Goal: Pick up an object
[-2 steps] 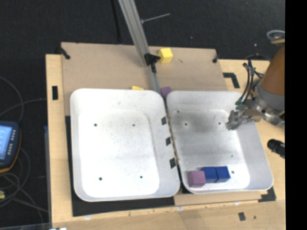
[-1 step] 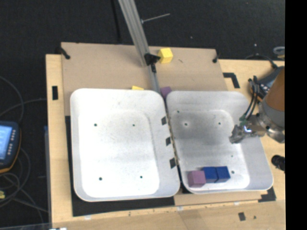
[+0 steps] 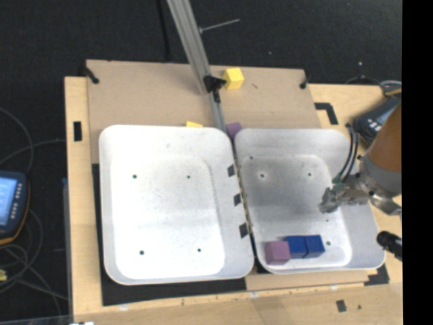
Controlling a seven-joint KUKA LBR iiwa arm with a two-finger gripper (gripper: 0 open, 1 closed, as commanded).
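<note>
2 bins: left bin [image 3: 169,202] and right bin [image 3: 298,181] look like smooth white plastic, faintly glossy, with grey scuffing across the floors. Counter [image 3: 264,100] is matt tan board, like fibreboard or wood. Slanted rail [image 3: 186,29] reads as ribbed bare metal, dull sheen. Purple block [image 3: 277,251] and blue block [image 3: 304,245] look matt, smooth-faced. Yellow block [image 3: 234,78] likewise. End effector [image 3: 333,200] is grey metal, matt.

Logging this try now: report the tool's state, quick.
Tool: open or shut cannot be told; it sits low in the right bin, nothing visibly held.
</note>
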